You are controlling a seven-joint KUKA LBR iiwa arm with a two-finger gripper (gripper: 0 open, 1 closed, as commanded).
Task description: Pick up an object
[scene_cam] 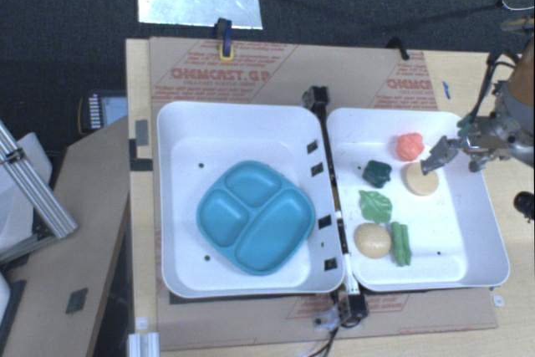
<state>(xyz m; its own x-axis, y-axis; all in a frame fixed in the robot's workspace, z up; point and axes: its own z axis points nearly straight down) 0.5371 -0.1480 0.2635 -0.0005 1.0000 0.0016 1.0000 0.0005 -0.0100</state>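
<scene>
The right bin (476, 263) holds several small items. A pink-red lump (410, 146) lies at the back, with a dark green piece (377, 173) to its left. A pale tan disc (422, 182) sits in front of the lump. Nearer the front are a light green leafy piece (375, 205), a beige round lump (373, 240) and a long green piece (400, 244). My gripper (434, 162) reaches in from the right and hangs just over the tan disc's back edge, beside the pink-red lump. I see nothing held in it.
A blue three-section plate (255, 216) lies in the left bin (180, 180). A black divider with clips (328, 180) runs between the two bins. Both bins rest on a cardboard sheet (251, 71) over the wooden bench.
</scene>
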